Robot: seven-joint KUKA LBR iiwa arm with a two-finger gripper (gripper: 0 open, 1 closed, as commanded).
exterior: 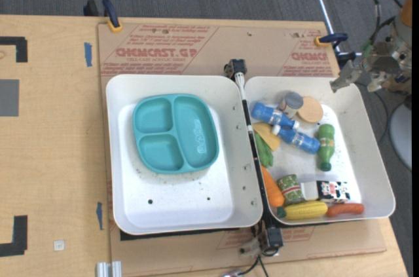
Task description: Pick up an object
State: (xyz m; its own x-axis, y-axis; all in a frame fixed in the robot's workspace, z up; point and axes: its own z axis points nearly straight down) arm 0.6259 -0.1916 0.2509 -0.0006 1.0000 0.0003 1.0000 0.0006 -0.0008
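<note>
At the right edge of the frame the gripper (353, 76) hangs above the upper right corner of the right bin (374, 158); whether it is parted or closed cannot be told, and nothing shows in its hold. Lying in that bin are two blue bottles (287, 126), a green bottle (325, 146), a corn cob (305, 209) and a carrot (272, 189). The left bin (124, 158) bears a teal divided plate (175, 133).

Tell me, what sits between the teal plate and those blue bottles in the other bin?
In the camera view, the two bins' adjoining white rims lie between the teal plate and the blue bottles, with a black clamp at their far end.
</note>
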